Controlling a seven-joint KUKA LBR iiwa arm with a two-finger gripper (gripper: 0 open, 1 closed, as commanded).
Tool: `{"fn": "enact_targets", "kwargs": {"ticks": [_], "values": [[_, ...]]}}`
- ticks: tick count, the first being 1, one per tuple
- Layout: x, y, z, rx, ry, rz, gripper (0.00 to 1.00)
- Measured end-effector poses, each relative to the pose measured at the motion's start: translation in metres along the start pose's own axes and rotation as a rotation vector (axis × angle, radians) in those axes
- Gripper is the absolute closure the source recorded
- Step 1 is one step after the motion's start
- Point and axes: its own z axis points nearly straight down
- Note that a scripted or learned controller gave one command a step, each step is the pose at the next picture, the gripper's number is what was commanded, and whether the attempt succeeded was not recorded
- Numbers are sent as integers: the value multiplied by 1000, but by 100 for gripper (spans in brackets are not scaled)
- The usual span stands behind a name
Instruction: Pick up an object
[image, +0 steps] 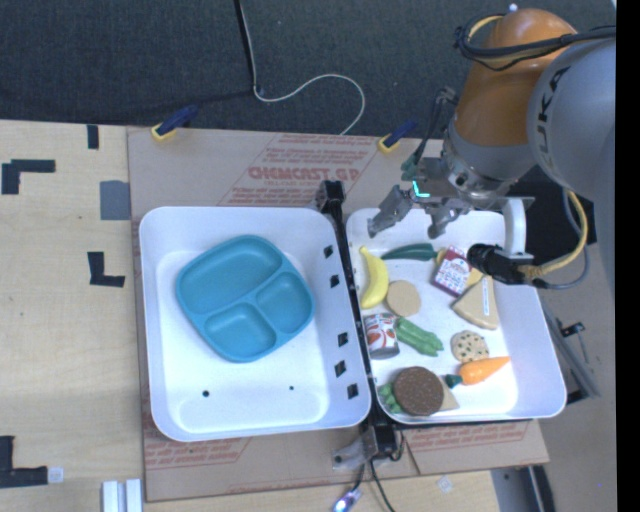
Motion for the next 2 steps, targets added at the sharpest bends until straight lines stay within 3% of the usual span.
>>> {"fn": "enact_targets", "kwargs": {"ticks": [1, 2], "values": [[1, 0, -10, 0, 0, -2, 100], [1, 0, -19, 2, 0, -4, 100]]}}
